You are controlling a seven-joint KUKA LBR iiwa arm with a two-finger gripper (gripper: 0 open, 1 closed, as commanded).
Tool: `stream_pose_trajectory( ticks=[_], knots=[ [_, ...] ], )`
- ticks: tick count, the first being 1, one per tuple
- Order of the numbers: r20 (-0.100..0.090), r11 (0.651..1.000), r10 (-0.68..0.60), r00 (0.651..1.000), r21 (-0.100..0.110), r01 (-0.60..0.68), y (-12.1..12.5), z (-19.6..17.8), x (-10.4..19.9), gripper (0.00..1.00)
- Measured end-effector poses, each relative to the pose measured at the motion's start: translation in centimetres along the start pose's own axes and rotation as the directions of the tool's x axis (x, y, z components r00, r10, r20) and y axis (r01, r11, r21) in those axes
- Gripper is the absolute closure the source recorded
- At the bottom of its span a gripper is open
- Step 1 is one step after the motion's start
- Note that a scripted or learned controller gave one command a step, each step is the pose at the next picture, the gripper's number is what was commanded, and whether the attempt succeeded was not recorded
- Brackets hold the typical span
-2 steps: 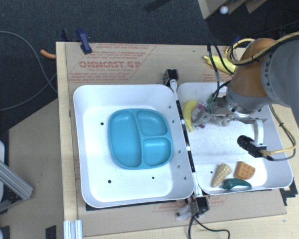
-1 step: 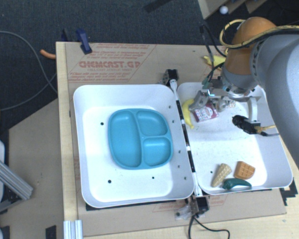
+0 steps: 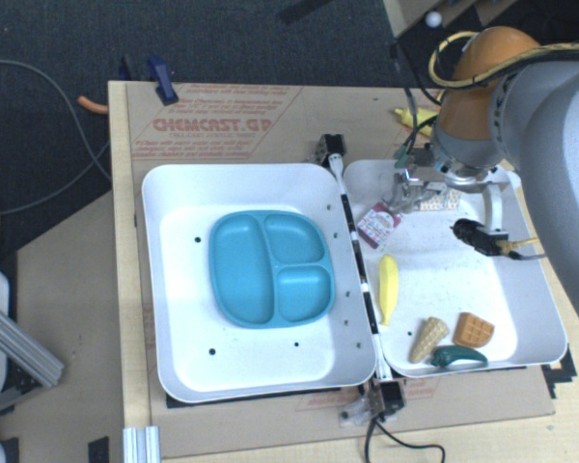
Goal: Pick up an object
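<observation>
Gripper down in bin, open or closed: cannot tell. Packet just beside it, lower left, lying flat, likely target. Banana, cone, waffle farther below. Nothing lifted yet, so grasp and lift remain.

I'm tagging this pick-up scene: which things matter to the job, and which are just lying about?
Job, likely: gripper; pink-and-white packet; yellow toy banana; tan cone; orange waffle; teal piece.
Lying about: blue divided plastic plate; printed cardboard sheet; blue clip.
</observation>
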State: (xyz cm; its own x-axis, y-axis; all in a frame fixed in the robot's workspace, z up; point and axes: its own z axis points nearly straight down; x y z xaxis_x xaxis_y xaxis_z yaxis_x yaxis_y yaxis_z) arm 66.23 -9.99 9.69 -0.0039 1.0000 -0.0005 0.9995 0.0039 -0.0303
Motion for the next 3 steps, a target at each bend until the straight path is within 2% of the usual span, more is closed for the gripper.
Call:
stream_pose_trajectory(
  ticks=[1,2,3],
  knots=[
    [0.002,0.999,0.005,1.000,-0.035,-0.005,-0.7,-6.0,-5.6,1.00],
    [0.001,0.999,0.004,1.000,-0.033,-0.004,-0.7,-5.8,-5.5,0.00],
    [-0.001,1.000,0.004,1.000,-0.027,-0.004,0.3,0.4,-6.9,0.00]
  ],
)
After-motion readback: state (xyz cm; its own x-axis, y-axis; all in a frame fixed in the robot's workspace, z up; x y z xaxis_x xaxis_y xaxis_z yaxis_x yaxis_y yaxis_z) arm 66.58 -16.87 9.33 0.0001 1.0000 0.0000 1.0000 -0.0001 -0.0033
